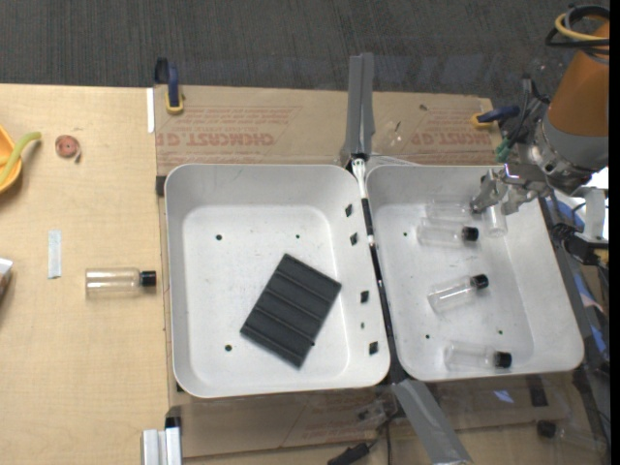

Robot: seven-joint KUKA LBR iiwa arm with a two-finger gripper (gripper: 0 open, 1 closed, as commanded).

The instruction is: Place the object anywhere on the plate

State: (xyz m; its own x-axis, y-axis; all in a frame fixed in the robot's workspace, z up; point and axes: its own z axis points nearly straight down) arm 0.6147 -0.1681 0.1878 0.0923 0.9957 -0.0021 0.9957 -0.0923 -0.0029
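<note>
A dark ribbed rectangular plate (291, 310) lies tilted on the floor of the left bin (184, 260). Three clear vials with black caps lie in the right bin (547, 289): one at the upper middle (444, 232), one at the centre (453, 292), one near the front edge (475, 358). My gripper (492, 204) hangs over the upper right part of the right bin, just right of the upper vial's cap and apart from the plate. It is too small and cluttered to tell whether anything sits in it.
A further clear vial (116, 279) lies on the wooden bench left of the bins. A small white strip (54, 255), a pink disc (66, 146) and a yellow object (10, 163) sit at the far left. Clamps (167, 85) hold the cardboard behind the bins.
</note>
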